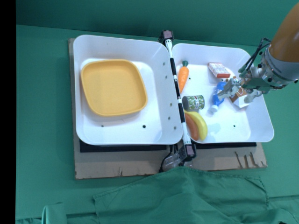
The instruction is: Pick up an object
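blue bottle (217,97) lies tilted in the right bin (261,125), gripper (230,87) right at its upper end. looks like light, stiff, smooth plastic, so likely slippery; best taken across the body, not the cap. jaw state: can't tell. near it: red carton (218,69), small can (194,101), carrot (182,76), yellow-orange fruit (197,125). left bin (154,55) holds a matte yellow plate (113,87).

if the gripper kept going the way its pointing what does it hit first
Most likely the blue bottle: the gripper points left across the right bin, just beside it. Depth is unclear, so it might pass above.
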`<state>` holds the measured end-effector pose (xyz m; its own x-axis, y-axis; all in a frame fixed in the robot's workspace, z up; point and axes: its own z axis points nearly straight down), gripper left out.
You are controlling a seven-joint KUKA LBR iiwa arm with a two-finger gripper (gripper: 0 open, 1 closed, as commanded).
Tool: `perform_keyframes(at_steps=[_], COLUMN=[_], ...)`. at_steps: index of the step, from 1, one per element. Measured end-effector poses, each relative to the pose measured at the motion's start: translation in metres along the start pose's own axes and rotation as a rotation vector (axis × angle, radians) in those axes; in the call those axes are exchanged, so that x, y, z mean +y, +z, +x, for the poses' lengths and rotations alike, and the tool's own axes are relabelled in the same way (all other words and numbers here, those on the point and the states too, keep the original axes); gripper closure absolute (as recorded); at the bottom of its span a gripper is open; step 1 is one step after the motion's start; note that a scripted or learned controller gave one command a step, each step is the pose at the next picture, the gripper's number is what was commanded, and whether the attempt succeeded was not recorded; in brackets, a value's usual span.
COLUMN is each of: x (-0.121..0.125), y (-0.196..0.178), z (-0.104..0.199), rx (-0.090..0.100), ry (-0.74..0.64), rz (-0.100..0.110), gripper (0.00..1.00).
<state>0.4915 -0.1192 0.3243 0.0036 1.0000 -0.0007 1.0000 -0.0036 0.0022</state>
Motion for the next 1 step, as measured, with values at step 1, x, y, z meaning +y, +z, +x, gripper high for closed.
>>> perform_keyframes(at_steps=[1], x=[0.0327], y=[0.084], z=[-0.052], rx=[-0.001], ry=[0.004], rz=[0.003], gripper=[0.0])
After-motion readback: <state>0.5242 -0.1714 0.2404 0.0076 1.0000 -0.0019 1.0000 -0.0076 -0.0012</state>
